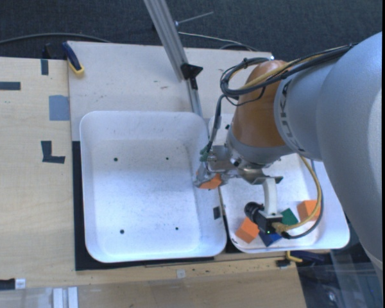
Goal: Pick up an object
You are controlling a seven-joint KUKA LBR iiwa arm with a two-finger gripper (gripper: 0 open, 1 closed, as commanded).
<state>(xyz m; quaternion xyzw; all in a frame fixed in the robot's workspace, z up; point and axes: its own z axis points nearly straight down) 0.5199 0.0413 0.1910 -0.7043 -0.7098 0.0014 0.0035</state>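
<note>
Orange block (pixel 246 231) sat at right bin's (pixel 337 239) front edge; gripper (pixel 208 177) apparently clamped orange piece (pixel 210 183); edge-only hold could let it slip.

Most of the right bin (pixel 337 239) is hidden from you: the arm (pixel 289 117) covers its far half and its left wall. The arm itself runs off the right edge. The gripper (pixel 208 172) is too small and cluttered to read. An orange piece (pixel 210 183) sits at its tip, partly covered, above the right rim of the left bin (pixel 141 172), and you cannot tell whether it is gripped. A green block (pixel 289 217) and a blue block (pixel 270 239) peek out in part. The metal pole (pixel 170 34) is cut by the top edge, the desk (pixel 25 172) by the left.
</note>
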